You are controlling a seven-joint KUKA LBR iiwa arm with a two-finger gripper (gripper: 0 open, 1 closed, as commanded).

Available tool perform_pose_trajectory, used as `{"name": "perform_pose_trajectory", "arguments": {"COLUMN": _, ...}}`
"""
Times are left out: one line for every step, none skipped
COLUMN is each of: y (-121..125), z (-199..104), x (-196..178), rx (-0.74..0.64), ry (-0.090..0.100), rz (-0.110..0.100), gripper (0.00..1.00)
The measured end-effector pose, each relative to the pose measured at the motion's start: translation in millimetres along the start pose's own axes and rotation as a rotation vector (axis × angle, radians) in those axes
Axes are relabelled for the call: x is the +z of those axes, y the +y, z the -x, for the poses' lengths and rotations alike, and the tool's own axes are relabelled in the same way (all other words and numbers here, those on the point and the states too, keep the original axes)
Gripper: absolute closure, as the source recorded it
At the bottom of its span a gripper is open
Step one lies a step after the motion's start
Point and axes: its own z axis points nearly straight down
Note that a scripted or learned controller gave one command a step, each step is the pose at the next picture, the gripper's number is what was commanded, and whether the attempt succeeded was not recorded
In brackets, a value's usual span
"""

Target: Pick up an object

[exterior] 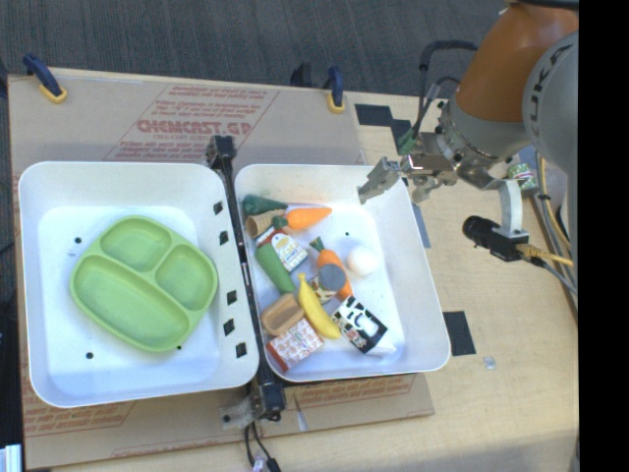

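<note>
Over the right bin's (418, 264) far corner hangs the claw (378, 182) — fingers blurred, gap unreadable — holding nothing visible.

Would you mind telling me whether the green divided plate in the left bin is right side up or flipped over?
Right side up: the green three-compartment plate lies flat in the left white bin with its three hollow sections facing upward.

Toy food (313, 268) (jumbled) fills right bin (418, 303).

Bright, even light; soft shadows
</note>
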Motion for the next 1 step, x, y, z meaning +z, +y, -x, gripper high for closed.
{"name": "perform_pose_trajectory", "arguments": {"y": -22.0, "z": -47.5, "x": 177.2, "rx": 0.000, "ry": 0.002, "rz": 0.003, "gripper": 0.00}}
